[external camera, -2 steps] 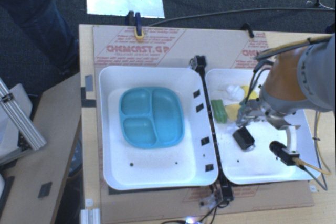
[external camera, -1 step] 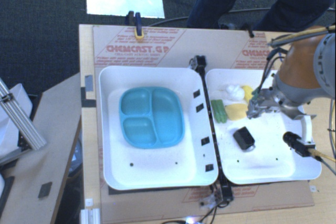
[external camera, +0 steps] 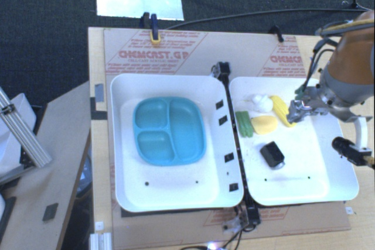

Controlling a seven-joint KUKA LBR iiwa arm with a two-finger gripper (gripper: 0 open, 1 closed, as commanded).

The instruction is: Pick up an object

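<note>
Banana (external camera: 280, 110) just beside gripper (external camera: 295, 111)

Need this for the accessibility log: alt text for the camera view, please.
The gripper sits low in the right bin, beside a banana, a yellow piece, a white item, a green piece and a black block. The left bin holds a blue divided tray.

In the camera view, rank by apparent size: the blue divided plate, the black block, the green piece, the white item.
1. Blue divided plate, by far the largest.
2. Black block and green piece: they look about alike, so no ranking between them.
3. White item, slightly smaller, though it is partly blurred.
</note>
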